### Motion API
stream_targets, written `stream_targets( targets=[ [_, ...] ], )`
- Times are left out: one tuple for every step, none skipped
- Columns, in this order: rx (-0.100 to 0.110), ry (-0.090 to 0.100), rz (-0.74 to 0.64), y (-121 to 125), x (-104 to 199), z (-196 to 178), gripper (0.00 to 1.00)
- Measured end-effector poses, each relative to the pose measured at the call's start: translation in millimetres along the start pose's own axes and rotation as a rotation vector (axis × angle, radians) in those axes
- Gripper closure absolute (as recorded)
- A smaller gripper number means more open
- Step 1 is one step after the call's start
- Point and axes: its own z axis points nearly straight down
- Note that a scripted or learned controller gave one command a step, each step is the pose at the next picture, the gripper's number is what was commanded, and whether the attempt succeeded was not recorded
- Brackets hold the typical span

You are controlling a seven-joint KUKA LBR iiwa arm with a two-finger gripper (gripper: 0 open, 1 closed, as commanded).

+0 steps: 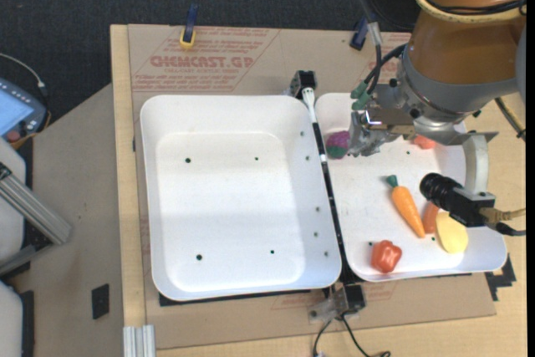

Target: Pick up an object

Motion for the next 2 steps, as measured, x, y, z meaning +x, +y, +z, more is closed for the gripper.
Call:
stream_targets(
  targets=[
    [-0.008,0.002,-0.001,-1,29,-85,1.00],
    [0.015,-0.003,0.009,-16,-11,22,1.00]
  ],
)
